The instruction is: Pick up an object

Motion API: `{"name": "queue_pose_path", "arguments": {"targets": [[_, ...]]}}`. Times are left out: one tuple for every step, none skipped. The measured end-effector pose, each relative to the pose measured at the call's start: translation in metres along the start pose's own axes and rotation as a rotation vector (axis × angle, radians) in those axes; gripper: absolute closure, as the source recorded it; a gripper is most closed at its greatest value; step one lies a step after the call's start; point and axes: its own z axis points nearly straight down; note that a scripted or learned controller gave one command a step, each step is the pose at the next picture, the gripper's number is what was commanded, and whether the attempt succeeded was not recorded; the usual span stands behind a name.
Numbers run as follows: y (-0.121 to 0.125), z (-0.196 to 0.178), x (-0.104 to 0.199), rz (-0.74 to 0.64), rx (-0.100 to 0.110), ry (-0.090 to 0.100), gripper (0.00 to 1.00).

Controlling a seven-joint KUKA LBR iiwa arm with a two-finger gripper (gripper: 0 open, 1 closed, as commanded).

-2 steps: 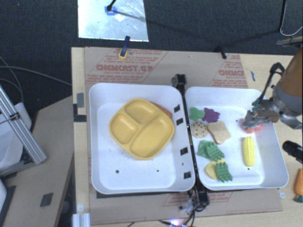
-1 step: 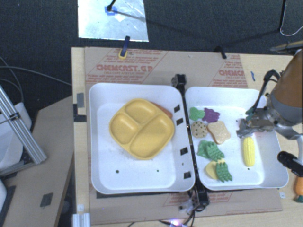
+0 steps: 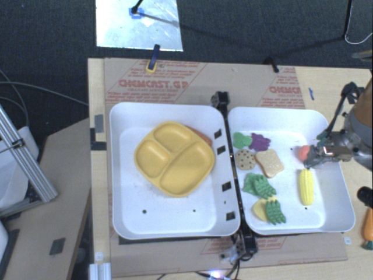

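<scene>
Inspecting from largest to smallest, you have two white bins: the left bin [image 3: 125, 174] at frame centre holds a yellow divided plate [image 3: 175, 158], and the right bin [image 3: 335, 185] holds the small food pieces. Your arm [image 3: 362, 127] enters at the right edge; its gripper [image 3: 315, 155] sits low over the right bin's upper right area, just beside an orange-red piece [image 3: 303, 153]. Whether the jaws are released or clenched, you cannot tell. A corn cob [image 3: 306, 186] lies just below, a bread slice [image 3: 270, 163] left of it, with a cookie [image 3: 245, 159] further left.
</scene>
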Motion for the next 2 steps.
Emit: {"name": "queue_pose_path", "arguments": {"targets": [[0.000,0.022,0.026,-0.006,0.005,0.002,1.00],[0.000,0.032,0.063,-0.007,0.004,0.003,1.00]]}}
